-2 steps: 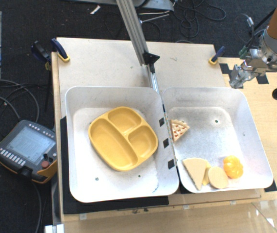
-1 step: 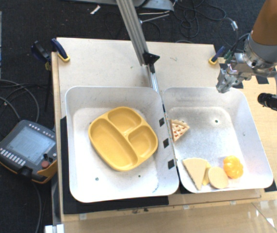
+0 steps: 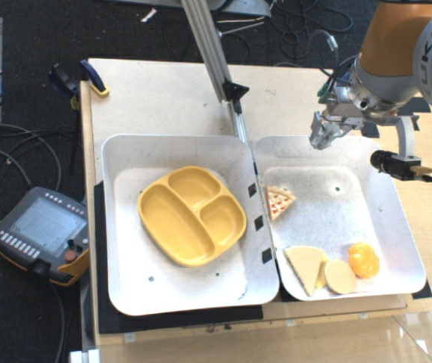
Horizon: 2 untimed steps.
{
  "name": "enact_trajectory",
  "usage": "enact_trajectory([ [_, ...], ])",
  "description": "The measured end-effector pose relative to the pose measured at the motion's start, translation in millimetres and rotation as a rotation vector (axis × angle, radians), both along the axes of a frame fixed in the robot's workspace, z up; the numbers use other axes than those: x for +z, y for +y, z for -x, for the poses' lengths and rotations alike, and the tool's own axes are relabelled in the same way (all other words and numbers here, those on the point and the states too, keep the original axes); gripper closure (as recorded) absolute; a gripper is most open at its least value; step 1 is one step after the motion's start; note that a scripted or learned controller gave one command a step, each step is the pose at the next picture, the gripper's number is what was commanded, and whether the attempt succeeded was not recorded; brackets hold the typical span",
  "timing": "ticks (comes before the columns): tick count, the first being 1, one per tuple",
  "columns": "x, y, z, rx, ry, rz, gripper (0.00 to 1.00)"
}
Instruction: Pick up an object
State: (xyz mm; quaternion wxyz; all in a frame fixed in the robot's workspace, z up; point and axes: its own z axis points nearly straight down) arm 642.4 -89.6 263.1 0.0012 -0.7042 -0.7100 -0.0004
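Note:
My gripper (image 3: 323, 136) hangs over the far rim of the right bin (image 3: 382, 203), above the bin floor, with nothing visible between its fingers. A small waffle-patterned wedge (image 3: 279, 201) lies at the right bin's left side. A pale cheese-like wedge (image 3: 304, 267), a pale round slice (image 3: 340, 277) and an orange round piece (image 3: 363, 261) lie together at the bin's near edge. A yellow divided plate (image 3: 192, 215) rests in the left bin (image 3: 125, 278).
A slanted metal pole (image 3: 209, 40) reaches down to the gap between the bins. A black clamp (image 3: 396, 165) sticks out over the right bin's right rim. A teach pendant (image 3: 40, 234) lies on the floor at the left.

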Motion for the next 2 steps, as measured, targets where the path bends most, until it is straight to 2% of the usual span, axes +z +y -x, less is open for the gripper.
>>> enact_trajectory([
  [2,2.0,99.6,19.9,0.000,0.000,0.000,1.00],
])
